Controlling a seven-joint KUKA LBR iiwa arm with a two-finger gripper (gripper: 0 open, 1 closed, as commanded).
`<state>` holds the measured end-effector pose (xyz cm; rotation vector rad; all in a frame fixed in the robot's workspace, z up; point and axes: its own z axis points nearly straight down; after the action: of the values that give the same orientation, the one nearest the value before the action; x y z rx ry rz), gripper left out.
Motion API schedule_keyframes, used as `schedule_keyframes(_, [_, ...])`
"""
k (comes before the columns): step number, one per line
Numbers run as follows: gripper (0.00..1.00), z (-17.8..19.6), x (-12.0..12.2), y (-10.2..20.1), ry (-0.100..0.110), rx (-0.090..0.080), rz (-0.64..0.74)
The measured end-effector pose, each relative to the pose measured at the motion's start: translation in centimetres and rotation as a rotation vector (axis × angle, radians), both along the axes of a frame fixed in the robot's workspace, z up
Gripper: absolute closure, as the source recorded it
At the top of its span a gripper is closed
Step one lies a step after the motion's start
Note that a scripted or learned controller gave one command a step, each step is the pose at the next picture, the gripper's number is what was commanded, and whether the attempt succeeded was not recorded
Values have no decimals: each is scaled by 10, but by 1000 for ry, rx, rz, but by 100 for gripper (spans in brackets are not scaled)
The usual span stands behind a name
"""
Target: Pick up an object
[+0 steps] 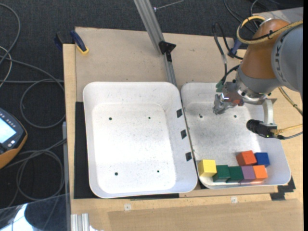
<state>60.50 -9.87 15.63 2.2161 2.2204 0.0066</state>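
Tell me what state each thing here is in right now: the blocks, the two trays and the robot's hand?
Gripper: over the far part of the right bin, nothing seen between its fingers.
Right bin: holds all the blocks, bunched at its near edge.
Left bin: lying flat beside the right bin.
Yellow block: resting at the cluster's left end.
Red block: resting, blue block beside it.
Green blocks: resting in the near row.
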Motion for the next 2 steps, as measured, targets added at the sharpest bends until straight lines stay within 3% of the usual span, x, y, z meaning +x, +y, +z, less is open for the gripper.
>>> schedule_keyframes(2, [100, 112, 3, -11, -2, -1, 0])
